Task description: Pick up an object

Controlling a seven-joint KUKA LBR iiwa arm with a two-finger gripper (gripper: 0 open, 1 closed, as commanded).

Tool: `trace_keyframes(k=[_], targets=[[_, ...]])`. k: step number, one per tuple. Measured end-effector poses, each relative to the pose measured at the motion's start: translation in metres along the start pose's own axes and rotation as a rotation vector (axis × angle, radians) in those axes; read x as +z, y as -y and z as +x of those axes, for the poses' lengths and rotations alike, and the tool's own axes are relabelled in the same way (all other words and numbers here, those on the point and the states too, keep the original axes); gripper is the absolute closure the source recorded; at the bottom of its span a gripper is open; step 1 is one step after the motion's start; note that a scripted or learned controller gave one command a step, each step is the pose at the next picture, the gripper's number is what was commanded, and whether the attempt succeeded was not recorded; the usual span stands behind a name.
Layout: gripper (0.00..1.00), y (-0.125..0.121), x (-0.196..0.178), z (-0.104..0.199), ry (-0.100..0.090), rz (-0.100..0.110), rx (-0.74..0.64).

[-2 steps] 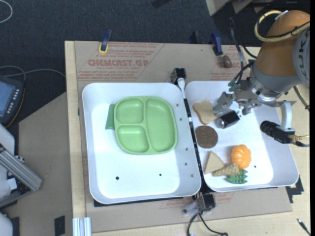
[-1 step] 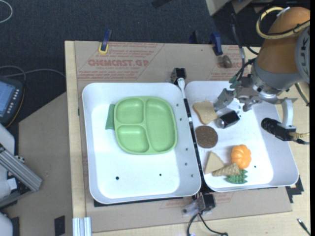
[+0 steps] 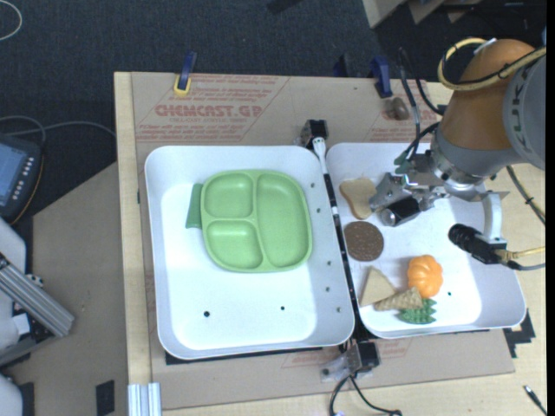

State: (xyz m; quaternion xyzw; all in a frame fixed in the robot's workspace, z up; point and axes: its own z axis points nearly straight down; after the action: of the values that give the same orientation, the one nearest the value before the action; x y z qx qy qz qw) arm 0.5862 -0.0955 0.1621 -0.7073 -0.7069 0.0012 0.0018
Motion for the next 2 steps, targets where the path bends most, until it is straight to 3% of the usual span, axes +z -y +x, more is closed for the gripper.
trace_keyframes(k=[2], targets=[[0.0, 0.004, 0.076, -0.005, -0.001, -0.003, 0.0]])
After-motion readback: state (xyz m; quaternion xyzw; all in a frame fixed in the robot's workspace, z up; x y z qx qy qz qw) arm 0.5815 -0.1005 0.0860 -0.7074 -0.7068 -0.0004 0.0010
